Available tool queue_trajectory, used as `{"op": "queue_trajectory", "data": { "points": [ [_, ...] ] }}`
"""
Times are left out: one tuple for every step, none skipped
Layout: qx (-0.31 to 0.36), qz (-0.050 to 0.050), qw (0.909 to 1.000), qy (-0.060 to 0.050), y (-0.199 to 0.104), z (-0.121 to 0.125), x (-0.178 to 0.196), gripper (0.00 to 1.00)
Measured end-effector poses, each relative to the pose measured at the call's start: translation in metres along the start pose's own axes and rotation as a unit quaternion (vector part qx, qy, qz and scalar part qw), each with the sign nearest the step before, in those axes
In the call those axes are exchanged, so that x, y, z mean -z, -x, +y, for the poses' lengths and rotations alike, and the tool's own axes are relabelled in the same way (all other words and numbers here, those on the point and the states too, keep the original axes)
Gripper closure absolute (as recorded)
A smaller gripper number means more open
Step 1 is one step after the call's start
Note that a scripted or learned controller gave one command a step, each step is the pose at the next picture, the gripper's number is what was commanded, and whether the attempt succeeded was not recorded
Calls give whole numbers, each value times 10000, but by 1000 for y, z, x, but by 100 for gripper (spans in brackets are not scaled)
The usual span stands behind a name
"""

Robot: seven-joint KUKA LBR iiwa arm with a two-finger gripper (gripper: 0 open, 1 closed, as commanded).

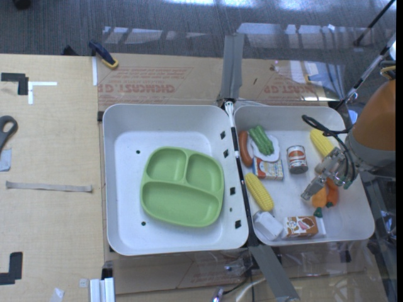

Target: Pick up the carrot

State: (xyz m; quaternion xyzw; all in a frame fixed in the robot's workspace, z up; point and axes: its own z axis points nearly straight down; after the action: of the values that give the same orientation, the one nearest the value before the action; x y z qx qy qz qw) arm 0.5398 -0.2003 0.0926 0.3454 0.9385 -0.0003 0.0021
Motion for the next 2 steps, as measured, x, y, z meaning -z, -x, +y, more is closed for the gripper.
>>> {"op": "queue_trajectory", "data": {
  "points": [
    [16, -21, 10000, 5, 1, 1, 10, 100],
    [-1785, -2, 9839, -1, -9, 40, 66, 100]
  ]
}}
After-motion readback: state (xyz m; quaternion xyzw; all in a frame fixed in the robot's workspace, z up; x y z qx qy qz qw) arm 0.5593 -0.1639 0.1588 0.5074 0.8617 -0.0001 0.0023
